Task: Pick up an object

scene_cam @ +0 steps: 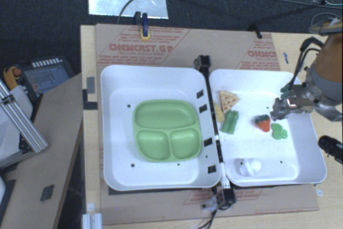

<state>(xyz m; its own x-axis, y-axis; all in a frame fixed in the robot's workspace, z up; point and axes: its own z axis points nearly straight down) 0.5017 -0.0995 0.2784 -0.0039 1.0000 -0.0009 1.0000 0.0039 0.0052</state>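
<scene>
White right bin, arm reaching in low, gripper above strawberry

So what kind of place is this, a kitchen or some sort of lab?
Most likely a robotics lab bench, not a kitchen: a grey robot arm reaches over two white bins, the food looks like toys, and a control pendant sits nearby.
</scene>
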